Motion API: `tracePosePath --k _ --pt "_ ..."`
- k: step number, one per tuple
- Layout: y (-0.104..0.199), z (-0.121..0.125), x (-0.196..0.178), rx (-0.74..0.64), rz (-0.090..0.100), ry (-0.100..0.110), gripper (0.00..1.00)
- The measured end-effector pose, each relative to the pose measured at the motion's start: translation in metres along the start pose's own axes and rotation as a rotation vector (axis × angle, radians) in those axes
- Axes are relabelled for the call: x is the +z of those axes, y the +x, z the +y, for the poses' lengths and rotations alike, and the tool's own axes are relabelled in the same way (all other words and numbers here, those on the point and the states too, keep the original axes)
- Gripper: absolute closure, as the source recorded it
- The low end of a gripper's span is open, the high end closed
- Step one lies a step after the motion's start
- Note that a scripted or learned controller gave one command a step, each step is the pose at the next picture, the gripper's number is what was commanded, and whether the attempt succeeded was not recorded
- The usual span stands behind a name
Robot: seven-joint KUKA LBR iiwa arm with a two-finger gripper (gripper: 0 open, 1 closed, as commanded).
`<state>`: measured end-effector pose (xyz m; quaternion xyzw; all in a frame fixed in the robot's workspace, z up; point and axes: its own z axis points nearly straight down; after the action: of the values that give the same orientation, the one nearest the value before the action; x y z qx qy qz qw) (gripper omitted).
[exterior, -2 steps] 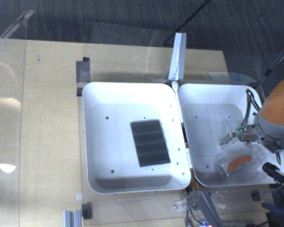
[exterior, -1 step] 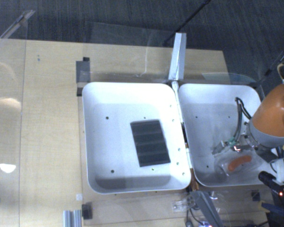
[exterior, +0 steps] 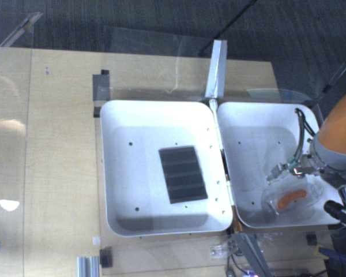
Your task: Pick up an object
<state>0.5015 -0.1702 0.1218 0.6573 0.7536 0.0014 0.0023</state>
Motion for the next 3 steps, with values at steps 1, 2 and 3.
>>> tracePosePath --k 1,2,3 --pt "0.000 0.000 0.000 0.000 0.000 0.000 0.00" --pt "0.009 -0.009 0.032 -0.141 -0.003 -0.007 0.00" --pt "0.050 0.069 0.033 -0.104 0.000 -0.008 0.00"
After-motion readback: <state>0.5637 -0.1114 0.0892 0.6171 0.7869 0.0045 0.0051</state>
